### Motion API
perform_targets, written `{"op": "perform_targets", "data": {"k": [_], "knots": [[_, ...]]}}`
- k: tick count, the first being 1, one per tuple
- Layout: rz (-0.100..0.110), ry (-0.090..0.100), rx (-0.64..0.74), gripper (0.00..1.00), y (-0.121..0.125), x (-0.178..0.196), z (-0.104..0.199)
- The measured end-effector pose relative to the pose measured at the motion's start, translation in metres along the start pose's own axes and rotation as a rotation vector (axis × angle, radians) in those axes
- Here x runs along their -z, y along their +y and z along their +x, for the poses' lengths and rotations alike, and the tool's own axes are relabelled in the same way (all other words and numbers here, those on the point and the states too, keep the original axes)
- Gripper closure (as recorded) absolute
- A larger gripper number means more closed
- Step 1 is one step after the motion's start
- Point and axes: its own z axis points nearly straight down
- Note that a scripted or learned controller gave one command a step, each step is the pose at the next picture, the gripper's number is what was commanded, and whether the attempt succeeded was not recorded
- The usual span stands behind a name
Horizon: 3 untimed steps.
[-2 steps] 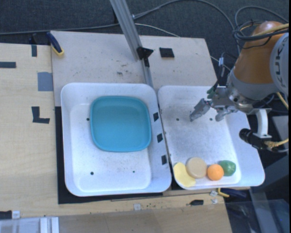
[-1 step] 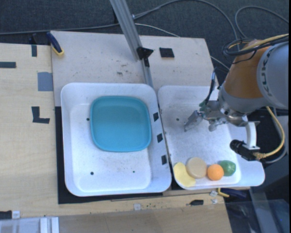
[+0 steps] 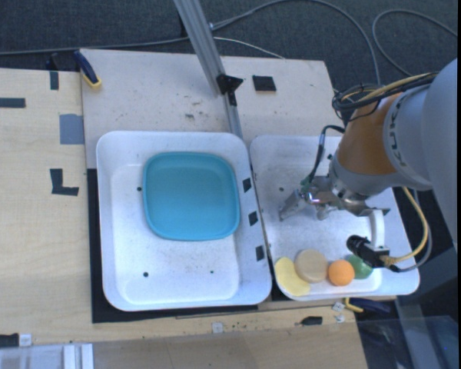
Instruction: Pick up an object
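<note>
Gripper (image 3: 301,203) low over right bin (image 3: 280,156) floor, fingers spread apart, nothing between. Yellow piece (image 3: 288,279), tan disc (image 3: 310,264), orange ball (image 3: 340,273) near, toward bin's front edge. Advice: centre over ball, descend, close squarely.

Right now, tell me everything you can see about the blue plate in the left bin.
The blue plate is a rounded square in light turquoise, plastic by its look, with a slightly raised rim and nothing on it. It lies flat and right way up on the floor of the left bin, toward the far side, touching only the bin floor. The gripper is in the other bin.
</note>
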Motion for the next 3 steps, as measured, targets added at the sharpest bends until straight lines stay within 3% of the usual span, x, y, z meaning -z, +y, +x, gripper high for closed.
{"op": "perform_targets", "data": {"k": [1,2,3], "knots": [[-0.007,-0.001,0.0,0.0,0.0,-0.014,0.0],[-0.009,-0.002,-0.001,1.0,0.001,-0.003,-0.001],[-0.01,-0.001,0.001,1.0,0.007,0.053,0.007]]}}
